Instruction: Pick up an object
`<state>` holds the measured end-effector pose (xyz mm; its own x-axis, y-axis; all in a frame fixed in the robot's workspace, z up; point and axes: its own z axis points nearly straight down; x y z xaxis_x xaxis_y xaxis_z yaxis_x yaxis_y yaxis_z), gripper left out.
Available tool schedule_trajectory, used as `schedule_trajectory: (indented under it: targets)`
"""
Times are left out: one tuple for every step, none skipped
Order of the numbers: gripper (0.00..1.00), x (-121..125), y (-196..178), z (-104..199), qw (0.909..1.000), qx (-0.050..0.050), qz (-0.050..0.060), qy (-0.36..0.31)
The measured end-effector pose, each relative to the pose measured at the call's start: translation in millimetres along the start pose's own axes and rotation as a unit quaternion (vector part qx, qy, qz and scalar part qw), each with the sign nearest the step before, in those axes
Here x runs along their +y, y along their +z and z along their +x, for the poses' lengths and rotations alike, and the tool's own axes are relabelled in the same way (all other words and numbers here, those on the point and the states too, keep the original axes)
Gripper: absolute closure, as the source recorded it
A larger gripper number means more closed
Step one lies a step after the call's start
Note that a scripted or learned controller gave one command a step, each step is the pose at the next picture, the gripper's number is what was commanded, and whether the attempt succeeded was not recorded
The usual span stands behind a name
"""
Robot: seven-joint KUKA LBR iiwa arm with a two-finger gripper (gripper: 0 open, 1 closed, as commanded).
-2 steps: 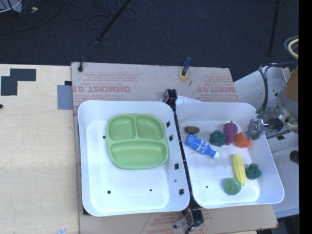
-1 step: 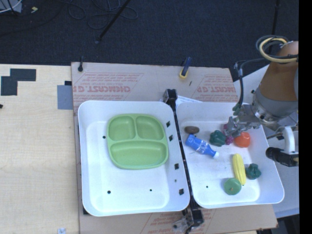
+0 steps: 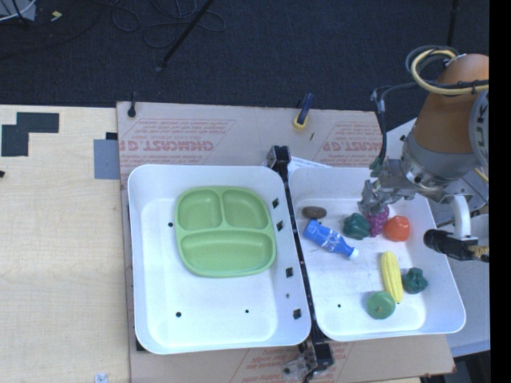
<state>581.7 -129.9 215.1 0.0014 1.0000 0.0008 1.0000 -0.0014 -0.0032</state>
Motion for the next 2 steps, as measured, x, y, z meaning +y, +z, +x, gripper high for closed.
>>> schedule_trajectory:
  targets:
    - [1.00, 4, -3, 31, 1.0000, 0.000, 0.001, 0.000]
    - [1.00, 12, 1, 66, 1.0000, 0.000, 0.000, 0.000]
